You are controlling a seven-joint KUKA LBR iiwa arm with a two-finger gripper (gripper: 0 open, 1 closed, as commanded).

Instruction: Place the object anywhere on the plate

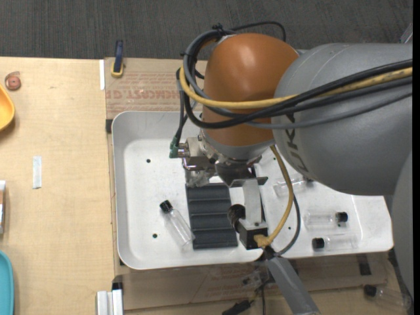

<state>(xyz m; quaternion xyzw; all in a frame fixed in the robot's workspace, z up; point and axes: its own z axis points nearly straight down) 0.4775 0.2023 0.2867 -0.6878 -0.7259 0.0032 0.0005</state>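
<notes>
My gripper hangs low over the middle of the white bin, mostly hidden under the orange wrist band. Just in front of it a dark grey ribbed slab lies flat on the bin floor, its far end under the gripper. A clear vial with a black cap lies just left of the slab. Two more clear vials with black caps lie at the bin's right end. A teal rim, possibly a plate, shows at the lower left edge of the wooden bench.
An orange-yellow dish pokes in at the left edge. A small white strip and a reddish disc lie on the wooden top. Brown cardboard and a blue-handled clamp sit behind the bin.
</notes>
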